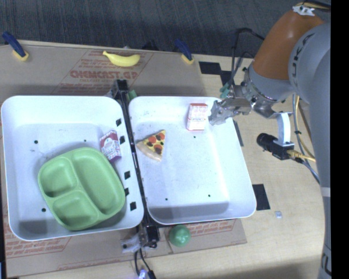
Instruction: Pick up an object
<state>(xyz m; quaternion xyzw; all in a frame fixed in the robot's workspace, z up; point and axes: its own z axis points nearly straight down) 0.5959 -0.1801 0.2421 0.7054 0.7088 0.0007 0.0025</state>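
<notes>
At the upper right of the frame, the tool hangs over the right bin's far corner, just beside a small red-and-white carton; whether it is spread or pressed together I cannot tell. Left of centre in that bin lies a toy pizza slice.

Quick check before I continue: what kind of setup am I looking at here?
Likely a lab pick-testing bench: two white bins on clamped cardboard, toy food like a pizza slice and banana, cabled arm.
</notes>
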